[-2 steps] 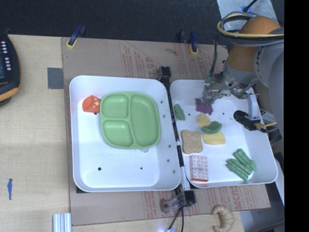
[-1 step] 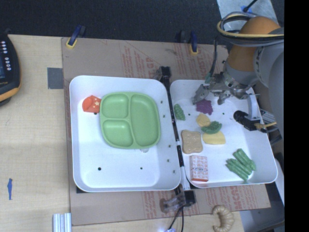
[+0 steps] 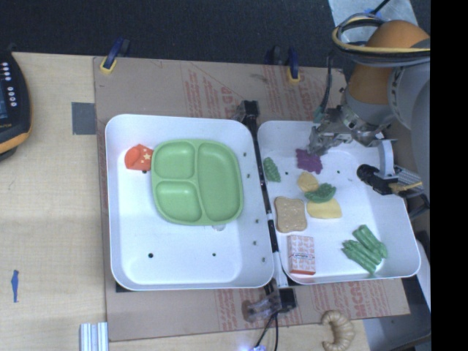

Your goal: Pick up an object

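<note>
The claw [image 3: 322,139] hangs over the far part of the right white bin [image 3: 395,229], just above a purple grape-like toy [image 3: 308,160]; whether it grips anything cannot be told. Nearer lie a yellow piece [image 3: 325,210], a slice of toy bread [image 3: 290,214], green beans [image 3: 365,248] and a small red-and-white carton [image 3: 300,254]. The left white bin [image 3: 128,251] holds a green divided plate [image 3: 197,180] with a red toy [image 3: 137,157] beside it.
</note>
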